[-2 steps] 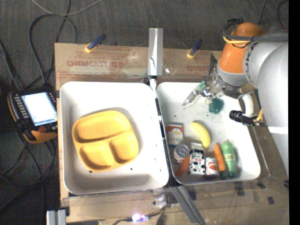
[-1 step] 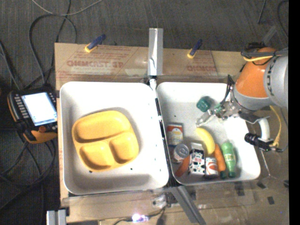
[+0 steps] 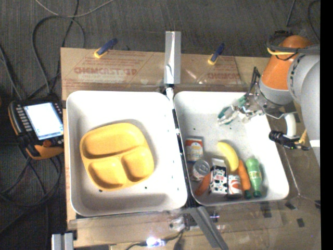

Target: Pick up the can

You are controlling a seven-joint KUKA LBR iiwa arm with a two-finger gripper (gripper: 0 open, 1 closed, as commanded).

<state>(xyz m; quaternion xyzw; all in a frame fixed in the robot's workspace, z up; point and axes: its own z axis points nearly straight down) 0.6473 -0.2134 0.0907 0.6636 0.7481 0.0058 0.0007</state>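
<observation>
Camera view has the claw [image 3: 229, 113] spread, gripping nothing, well up-right of the can [image 3: 201, 167], whose crowding neighbours could foul the grab.

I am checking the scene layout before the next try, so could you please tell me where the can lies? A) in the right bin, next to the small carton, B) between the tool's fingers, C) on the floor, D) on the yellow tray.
A: the can lies in the right bin, close beside the small carton.

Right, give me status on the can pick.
Gripper over right bin back, holding nothing. Can at front, untouched. Small box, banana crowd it.
</observation>
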